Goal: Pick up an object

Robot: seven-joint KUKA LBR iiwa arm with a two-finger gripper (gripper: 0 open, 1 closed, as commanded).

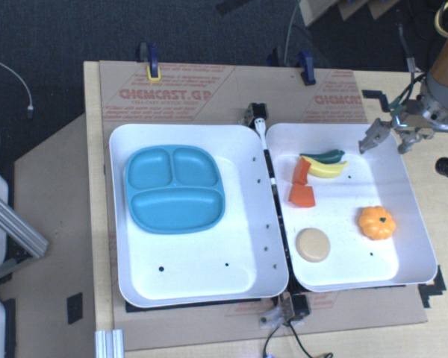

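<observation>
- Hovering over the right bin (411, 192) at its far right corner: gripper (389, 140), fingers spread apart and gripping nothing.
- Lying just beside the fingers: banana (327, 168), touching a green piece (325, 156); two orange blocks (302, 183) close by.
- Sitting nearer the front: small pumpkin (377, 223) and a tan disc (312, 244).
- Judging the banana light, smooth, probably slippery plastic; pinching across its narrow middle looking safest.
- Resting in the left bin (239, 267): blue divided plate (175, 189).

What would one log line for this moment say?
claw: open, above right bin edge | held: nothing | right bin: banana, pumpkin | left bin: blue tray
</observation>
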